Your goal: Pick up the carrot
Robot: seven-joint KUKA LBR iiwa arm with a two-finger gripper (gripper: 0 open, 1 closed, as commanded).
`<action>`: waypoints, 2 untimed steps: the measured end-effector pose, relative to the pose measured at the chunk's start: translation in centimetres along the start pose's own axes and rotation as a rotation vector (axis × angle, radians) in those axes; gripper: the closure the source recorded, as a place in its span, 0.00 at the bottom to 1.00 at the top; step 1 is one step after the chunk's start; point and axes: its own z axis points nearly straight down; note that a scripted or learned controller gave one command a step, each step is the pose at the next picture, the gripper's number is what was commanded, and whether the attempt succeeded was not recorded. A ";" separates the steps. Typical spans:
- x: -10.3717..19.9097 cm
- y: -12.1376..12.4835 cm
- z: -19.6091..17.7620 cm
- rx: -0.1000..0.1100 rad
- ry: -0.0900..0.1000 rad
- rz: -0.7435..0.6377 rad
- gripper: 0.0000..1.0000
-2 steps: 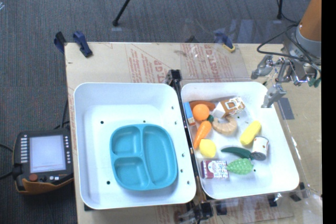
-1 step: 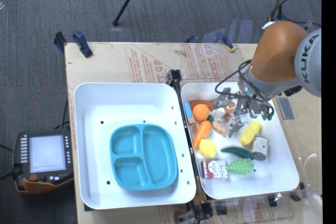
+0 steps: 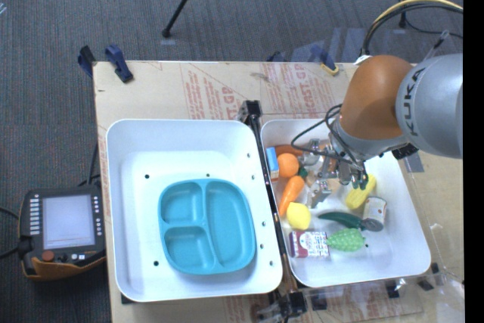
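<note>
The carrot is a small orange cone lying in the right bin, near its left wall, tip pointing down-left. An orange ball sits just above it and a yellow lemon just below. My gripper hangs in the right bin just right of the carrot, under the grey and orange wrist. Its metal fingers point down toward the bin floor, close beside the carrot's thick end. Nothing is visibly held between them.
The left bin holds a blue divided plate. The right bin also holds a yellow piece, a dark green vegetable, a light green bumpy item, a red and white carton and a blue item.
</note>
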 end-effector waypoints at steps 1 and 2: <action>4.2 1.0 0.3 -0.019 0.011 0.091 0.00; 10.2 0.9 0.3 -0.016 0.018 0.464 0.00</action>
